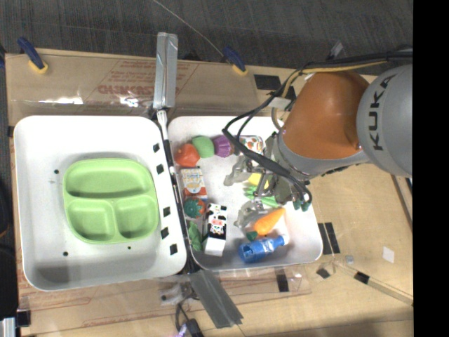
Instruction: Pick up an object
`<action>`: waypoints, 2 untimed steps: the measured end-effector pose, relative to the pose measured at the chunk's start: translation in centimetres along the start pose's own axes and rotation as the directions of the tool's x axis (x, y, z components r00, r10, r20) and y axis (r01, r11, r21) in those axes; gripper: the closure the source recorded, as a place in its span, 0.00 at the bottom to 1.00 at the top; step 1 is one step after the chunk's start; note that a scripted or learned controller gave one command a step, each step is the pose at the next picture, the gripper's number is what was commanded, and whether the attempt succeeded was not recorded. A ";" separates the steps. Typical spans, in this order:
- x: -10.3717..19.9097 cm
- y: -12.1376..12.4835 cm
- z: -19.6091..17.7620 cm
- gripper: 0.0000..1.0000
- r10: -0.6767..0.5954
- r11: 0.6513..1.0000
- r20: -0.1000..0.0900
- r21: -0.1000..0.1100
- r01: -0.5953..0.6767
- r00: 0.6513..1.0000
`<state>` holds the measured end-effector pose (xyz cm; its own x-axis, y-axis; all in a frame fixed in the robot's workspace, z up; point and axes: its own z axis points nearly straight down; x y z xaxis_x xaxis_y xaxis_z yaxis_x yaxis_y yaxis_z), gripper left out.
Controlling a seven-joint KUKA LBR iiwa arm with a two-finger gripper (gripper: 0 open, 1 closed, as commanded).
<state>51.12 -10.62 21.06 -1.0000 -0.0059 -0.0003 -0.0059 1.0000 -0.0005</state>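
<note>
1. Two bins sit side by side on the surface [393,209]; the left bin [35,188] holds a divided tray [109,199].
2. The right bin [309,248] holds a jumble of small toys, with the hand [254,188] among them.
3. A carrot toy [269,221] lies just behind a bottle toy [263,248] near the front wall.
4. A cow-patterned carton [216,229] lies left of both.

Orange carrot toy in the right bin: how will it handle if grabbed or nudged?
The orange carrot toy looks smooth and tapered, so it may slip from a pinch. Its rounded body could roll if pushed. It lies close to the blue bottle, so a nudge would probably shift both.
</note>
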 end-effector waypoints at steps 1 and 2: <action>-3.8 0.1 9.7 0.00 -0.083 0.997 0.022 0.005 0.083 0.996; -6.6 -3.5 9.8 0.00 -0.413 0.911 0.015 0.006 0.413 0.911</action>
<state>57.72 -14.06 11.26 -0.9082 -0.4183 -0.0154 -0.4183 0.9083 -0.0071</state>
